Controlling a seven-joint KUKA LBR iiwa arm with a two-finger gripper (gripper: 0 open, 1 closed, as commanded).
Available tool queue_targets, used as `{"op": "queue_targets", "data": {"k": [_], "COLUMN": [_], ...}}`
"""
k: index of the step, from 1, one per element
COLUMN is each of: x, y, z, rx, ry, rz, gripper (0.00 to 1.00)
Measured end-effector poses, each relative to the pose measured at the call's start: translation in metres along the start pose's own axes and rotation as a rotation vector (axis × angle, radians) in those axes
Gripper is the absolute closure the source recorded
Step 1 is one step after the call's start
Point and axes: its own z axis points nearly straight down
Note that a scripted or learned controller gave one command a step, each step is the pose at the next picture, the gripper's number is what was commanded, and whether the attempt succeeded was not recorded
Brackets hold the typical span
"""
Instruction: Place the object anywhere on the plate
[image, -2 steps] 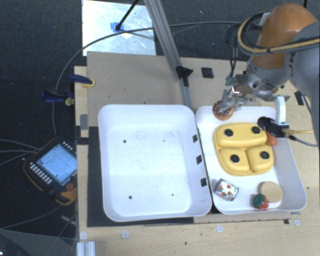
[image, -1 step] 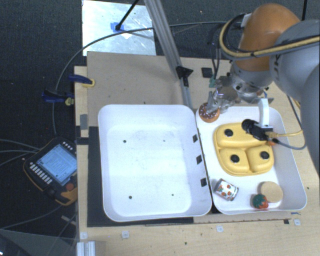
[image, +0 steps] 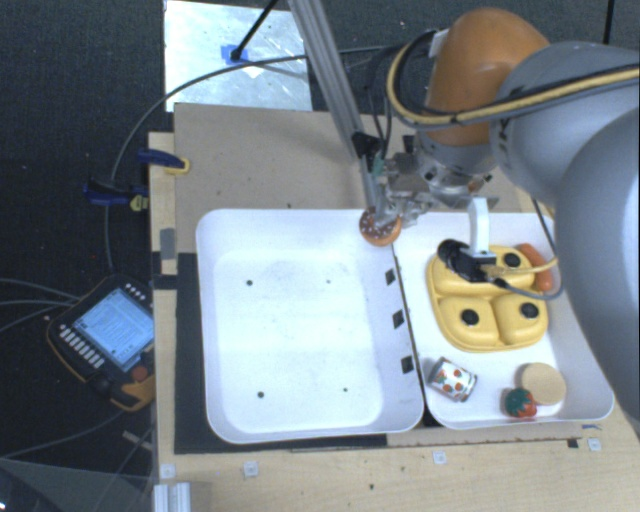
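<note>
The grey arm (image: 575, 170) poises its gripper (image: 383, 222), clamped on a small brown round object (image: 380, 232), above the bins' divide, with the yellow plate (image: 487, 305) lying to its right.

Left bin (image: 300, 330): white, shallow, a few dark specks on floor.
Right bin (image: 590, 395): touching left bin along shared rim.
Black tabs (image: 398, 318): three, along that shared rim.
Small can (image: 452, 379): on its side, right bin near front, white with red-orange dots.
Tan disc (image: 543, 380): right bin front corner.
Green-red ball (image: 518, 403): touching tan disc, just in front.
Pendant (image: 105, 330): left of bench, screen lit blue, orange casing.
Clamps (image: 150, 160): blue-yellow, bench left edge.
Bench board (image: 260, 160): brown, under bins.
</note>
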Motion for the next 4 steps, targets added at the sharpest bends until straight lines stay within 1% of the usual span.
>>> {"op": "queue_targets", "data": {"k": [1,2,3,4], "x": [0.047,0.101,0.134,0.132], "y": [-0.008,-0.018,-0.019,-0.019], "z": [0.013,0.022,0.021,0.021], "rx": [0.001,0.002,0.000,0.001], "ry": [-0.001,0.001,0.001,-0.001], "rz": [0.001,0.000,0.002,0.005], "gripper": [1.00,1.00,1.00,0.00]}}
